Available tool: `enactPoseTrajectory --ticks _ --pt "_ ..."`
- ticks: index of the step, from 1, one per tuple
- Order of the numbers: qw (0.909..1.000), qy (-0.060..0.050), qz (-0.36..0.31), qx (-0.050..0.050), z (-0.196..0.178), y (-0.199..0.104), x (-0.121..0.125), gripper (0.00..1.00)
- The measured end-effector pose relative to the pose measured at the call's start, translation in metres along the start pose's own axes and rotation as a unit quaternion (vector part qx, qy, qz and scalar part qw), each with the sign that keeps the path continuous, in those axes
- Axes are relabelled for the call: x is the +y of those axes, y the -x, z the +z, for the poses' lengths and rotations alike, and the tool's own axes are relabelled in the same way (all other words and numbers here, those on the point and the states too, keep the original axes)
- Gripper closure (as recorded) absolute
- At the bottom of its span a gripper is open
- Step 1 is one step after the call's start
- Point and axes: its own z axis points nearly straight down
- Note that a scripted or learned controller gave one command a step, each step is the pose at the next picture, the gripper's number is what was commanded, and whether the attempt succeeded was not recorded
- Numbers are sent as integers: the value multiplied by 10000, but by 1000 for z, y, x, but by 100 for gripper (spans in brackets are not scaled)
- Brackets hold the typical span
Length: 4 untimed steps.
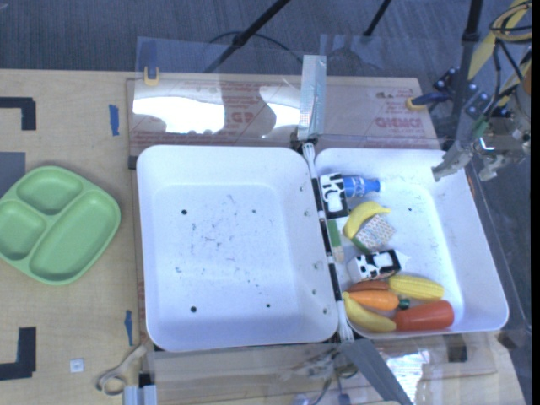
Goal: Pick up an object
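The right bin (460, 251) holds several toy items along its left side. A blue bottle (353, 187) with a black-and-white label lies at the top. Below it are a yellow banana (361, 216), a mesh-wrapped piece (375, 233) and a black-and-white cow toy (376, 265). At the bin's front lie a yellow corn cob (416, 288), an orange carrot (372, 298), a second banana (368, 318) and a red pepper (425, 315). My gripper (471, 154) hangs over the bin's far right corner, apart from all of them.
The left bin (228, 243) adjoins the right one. A green divided plate (56, 224) lies on the bench at the far left. Clear plastic walls (253, 108) stand behind both bins. Cables and stand legs crowd the top right.
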Motion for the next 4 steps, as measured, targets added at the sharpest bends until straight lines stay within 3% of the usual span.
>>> enactPoseTrajectory --ticks 1,2,3,4 --pt "9786 10 -2055 -2 127 -76 -19 0" --pt "9475 27 -3198 -17 139 -66 5 0" --pt "8981 -2 -4398 -6 160 -70 48 0" --pt "9014 -70 -4328 -3 159 -74 53 0"
